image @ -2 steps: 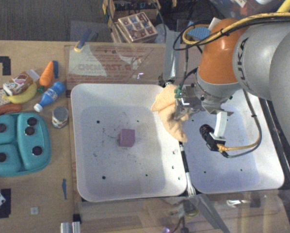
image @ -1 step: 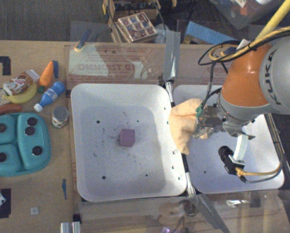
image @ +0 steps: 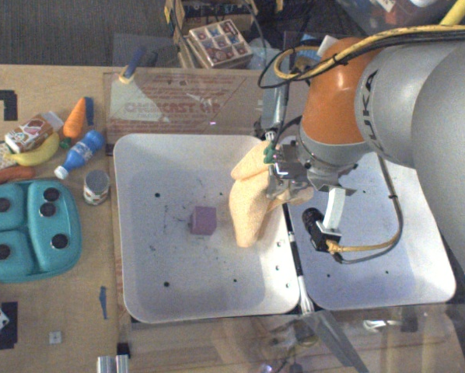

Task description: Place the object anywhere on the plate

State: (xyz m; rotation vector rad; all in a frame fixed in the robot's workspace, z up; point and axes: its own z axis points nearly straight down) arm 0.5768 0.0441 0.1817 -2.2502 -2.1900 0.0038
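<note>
Lying nearest the camera, the left white bin (image: 139,286) spreads across the middle of the counter (image: 61,317), and the right white bin (image: 419,278) sits just beside it, their inner rims touching. On the floor of the left bin rests a small purple block (image: 204,220), apart from everything else in that bin. To its right a yellow cloth (image: 249,200) hangs limp, its lower end near the bin floor and its upper end pinched up at the pincer (image: 275,173), which is closed on the fabric's top edge above the bin's right rim. The grey arm with its orange band (image: 337,107) reaches in from the right, over the right bin, with a yellow cable (image: 365,247) looping beneath it. Left of the bins a teal divided plate (image: 30,228) lies on the counter, well apart from the cloth. Just beyond it stand a small can (image: 97,186) and a tipped blue bottle (image: 80,153), then a banana (image: 34,152) and a carrot (image: 78,116). Farthest back, behind the counter, sits a patterned box (image: 220,43).
</note>
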